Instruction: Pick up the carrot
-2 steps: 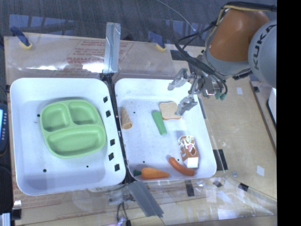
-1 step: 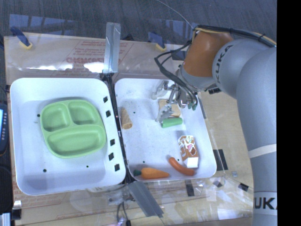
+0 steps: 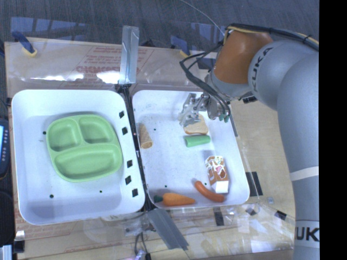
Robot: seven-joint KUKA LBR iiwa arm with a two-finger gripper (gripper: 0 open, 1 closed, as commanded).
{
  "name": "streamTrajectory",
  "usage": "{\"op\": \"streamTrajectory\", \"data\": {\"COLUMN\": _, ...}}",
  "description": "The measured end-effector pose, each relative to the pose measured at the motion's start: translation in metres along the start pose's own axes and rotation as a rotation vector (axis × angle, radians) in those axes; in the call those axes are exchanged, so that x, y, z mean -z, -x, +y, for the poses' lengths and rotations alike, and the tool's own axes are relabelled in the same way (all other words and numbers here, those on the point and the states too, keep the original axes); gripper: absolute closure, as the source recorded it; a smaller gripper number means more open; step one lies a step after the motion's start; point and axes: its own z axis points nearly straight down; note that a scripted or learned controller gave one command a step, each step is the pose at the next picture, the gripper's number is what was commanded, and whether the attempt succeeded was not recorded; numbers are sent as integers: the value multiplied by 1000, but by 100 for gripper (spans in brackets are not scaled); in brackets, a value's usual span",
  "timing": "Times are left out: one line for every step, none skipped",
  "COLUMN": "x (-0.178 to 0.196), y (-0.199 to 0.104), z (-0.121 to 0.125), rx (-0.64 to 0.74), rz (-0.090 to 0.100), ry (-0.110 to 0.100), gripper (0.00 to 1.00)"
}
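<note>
Two white bins sit side by side. Near the right bin's (image 3: 162, 99) front edge lies the carrot (image 3: 176, 200), well apart from the gripper (image 3: 191, 112), which hovers at the back, holding nothing; finger spread unclear.

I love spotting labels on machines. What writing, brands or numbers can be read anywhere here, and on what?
"KU", cut off: grey robot arm, upper section.
"UK", cut off: same arm, lower right corner.
Faint red print on the clear plastic sheet: too blurred.
Small orange-and-white patterned packet: unreadable.
</note>
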Motion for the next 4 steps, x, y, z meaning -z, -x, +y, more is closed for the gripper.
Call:
{"op": "streamTrajectory", "data": {"x": -19, "y": -13, "z": 72, "rx": 215, "rz": 4, "ry": 3, "gripper": 100}}
{"op": "streamTrajectory", "data": {"x": 89, "y": -11, "z": 153, "rx": 162, "rz": -10, "ry": 4, "gripper": 100}}
{"op": "streamTrajectory", "data": {"x": 82, "y": -16, "z": 180, "rx": 495, "rz": 2, "ry": 3, "gripper": 100}}
{"op": "streamTrajectory", "data": {"x": 82, "y": -21, "z": 231, "rx": 1178, "rz": -1, "ry": 4, "gripper": 100}}
